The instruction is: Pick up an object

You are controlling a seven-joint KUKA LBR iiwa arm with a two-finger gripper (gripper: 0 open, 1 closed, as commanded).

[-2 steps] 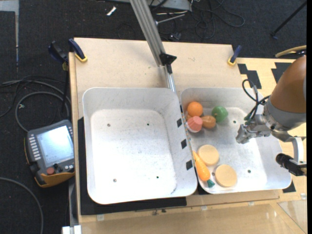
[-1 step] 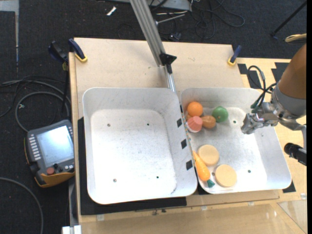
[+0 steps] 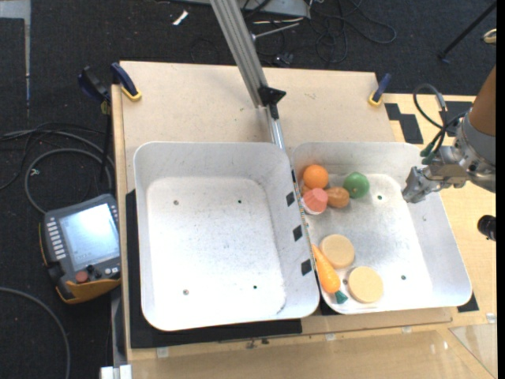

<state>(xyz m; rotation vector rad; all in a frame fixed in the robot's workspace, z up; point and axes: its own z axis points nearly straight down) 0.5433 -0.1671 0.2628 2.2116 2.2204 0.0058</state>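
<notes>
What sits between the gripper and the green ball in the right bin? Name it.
Nothing sits there. In the camera view, the stretch from the green ball to the gripper is bare floor of the right bin, marked by one small dark dot.

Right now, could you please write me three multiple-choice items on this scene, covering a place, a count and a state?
1. Where do the toy foods lie?
A. left bin
B. right bin
C. bare bench

2. How many pale round discs are there?
A. one
B. two
C. four

3. How does the carrot lie?
A. upright in the bin's middle
B. flat along the bin's left wall
C. under the pincer

Answers:
1 B, since the orange ball, green ball and the rest sit in the right bin.
2 B, one disc with another nearer the front.
3 B, it lies flat by the left wall, far from the pincer.
</notes>
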